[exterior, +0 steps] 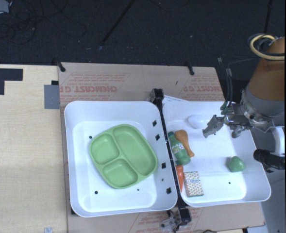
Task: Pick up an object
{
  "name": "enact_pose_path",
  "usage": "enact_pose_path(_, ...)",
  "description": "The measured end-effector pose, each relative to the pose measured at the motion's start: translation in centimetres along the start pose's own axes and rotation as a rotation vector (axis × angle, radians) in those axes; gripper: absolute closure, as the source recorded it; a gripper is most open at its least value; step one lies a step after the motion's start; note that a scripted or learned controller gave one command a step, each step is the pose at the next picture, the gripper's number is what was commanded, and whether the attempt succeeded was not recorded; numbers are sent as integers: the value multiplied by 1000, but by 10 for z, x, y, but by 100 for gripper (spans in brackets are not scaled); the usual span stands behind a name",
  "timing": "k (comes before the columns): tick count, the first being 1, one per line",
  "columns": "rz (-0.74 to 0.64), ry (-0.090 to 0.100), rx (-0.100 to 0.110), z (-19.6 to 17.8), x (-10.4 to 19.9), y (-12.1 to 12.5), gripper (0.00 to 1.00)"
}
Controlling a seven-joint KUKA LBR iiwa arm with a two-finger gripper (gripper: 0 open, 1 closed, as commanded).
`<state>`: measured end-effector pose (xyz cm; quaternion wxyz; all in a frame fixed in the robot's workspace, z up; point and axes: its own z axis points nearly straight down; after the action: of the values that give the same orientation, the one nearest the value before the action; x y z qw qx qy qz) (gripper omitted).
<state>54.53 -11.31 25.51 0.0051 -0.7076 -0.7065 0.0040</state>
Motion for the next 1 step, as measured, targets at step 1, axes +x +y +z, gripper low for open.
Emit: enact_pose_path(1, -2, -2, -11, -6, 0, 2, 0)
